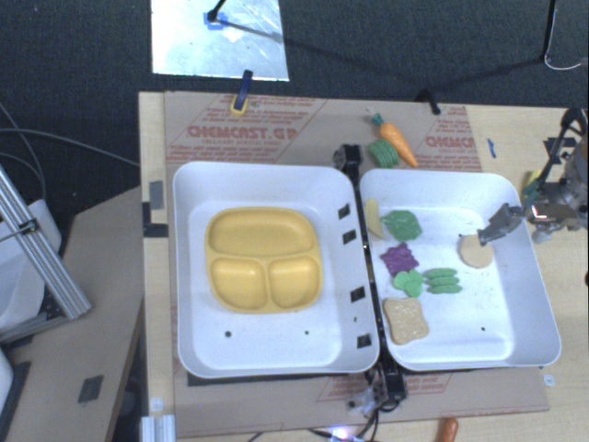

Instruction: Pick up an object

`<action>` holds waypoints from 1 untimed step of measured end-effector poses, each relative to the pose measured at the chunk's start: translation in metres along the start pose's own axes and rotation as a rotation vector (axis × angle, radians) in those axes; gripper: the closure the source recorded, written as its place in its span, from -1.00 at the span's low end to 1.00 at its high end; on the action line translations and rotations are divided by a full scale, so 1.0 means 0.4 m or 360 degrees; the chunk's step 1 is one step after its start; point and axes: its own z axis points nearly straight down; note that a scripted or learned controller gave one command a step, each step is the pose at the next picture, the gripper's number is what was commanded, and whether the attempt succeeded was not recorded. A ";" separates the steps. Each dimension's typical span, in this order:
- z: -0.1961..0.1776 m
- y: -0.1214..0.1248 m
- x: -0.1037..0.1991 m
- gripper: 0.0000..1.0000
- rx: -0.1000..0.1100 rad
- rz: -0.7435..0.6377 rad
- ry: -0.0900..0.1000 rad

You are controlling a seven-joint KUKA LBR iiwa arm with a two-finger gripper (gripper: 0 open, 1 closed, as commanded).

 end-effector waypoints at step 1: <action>-0.163 -0.035 0.149 -1.00 -0.0010 -0.0012 0.0001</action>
